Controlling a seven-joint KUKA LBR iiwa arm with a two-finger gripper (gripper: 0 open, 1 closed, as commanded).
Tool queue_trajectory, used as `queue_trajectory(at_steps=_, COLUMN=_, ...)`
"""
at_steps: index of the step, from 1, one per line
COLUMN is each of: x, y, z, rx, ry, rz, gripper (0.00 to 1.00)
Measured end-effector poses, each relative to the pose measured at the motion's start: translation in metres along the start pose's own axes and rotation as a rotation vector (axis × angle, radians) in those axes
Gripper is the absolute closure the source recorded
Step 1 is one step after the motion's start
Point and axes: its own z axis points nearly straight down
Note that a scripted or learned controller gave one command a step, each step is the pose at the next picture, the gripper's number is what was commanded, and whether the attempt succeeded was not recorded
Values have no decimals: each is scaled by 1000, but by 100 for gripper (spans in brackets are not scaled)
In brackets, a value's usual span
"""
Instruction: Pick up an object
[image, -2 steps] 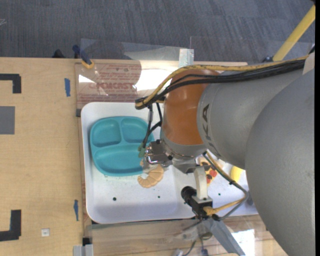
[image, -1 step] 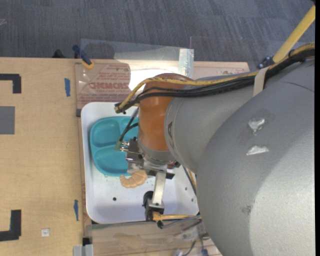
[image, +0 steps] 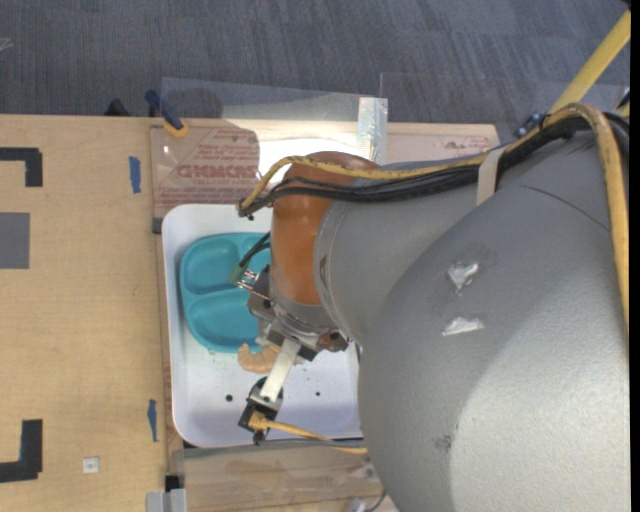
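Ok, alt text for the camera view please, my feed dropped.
The grey arm, orange-banded above the wrist, reaches down over a white bin and hides much of it. In the bin lie a teal two-compartment dish and, near its lower edge, a small tan piece.

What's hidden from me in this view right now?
Camera view:
Teal dish: right side hidden behind the arm.
Tan piece: partly under the arm, too small to identify.
White bin: right part covered by the arm.
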Motion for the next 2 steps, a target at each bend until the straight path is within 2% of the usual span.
queue_trajectory(at_steps=1, x=5, y=-2, z=3, rx=1, ry=0, rz=423, gripper=100)
queue_trajectory(at_steps=2, x=4, y=-2, z=11, rx=0, ry=3, rz=706, gripper=100)
